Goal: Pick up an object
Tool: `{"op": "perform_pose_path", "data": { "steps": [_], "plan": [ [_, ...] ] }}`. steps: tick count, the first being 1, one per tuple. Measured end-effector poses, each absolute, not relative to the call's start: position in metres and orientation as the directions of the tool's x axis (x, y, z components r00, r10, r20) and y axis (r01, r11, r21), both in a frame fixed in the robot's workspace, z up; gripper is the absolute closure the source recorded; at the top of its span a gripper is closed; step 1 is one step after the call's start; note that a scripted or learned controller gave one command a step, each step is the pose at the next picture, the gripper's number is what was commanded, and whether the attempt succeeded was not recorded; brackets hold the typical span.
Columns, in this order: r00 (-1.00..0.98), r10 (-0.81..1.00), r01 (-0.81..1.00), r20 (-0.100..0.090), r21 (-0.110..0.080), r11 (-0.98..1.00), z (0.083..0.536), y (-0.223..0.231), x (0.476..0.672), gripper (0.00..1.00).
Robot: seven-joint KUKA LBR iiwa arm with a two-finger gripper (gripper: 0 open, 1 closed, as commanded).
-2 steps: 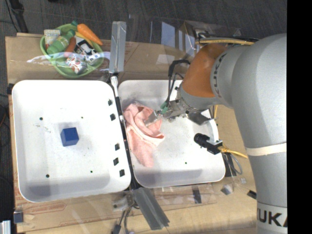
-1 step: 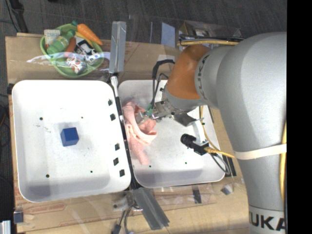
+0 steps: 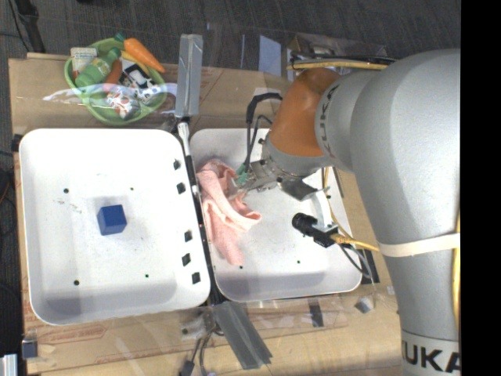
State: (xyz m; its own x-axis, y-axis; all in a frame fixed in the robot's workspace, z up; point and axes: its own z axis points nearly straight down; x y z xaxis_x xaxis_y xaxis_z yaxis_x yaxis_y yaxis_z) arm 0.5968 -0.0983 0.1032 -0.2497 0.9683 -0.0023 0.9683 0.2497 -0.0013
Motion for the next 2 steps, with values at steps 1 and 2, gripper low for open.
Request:
{"op": "perform_pose_path", "data": {
  "steps": [1, 2],
  "plan": [
    [-0.249, 0.969, 0.969, -0.004, -0.001, 0.249, 0.1036, -0.0994, 0.5968, 0.00],
    [-0.269, 0.963, 0.963, -0.006, 0.005, 0.269, 0.0952, -0.0989, 0.5880, 0.00]
  ]
}}
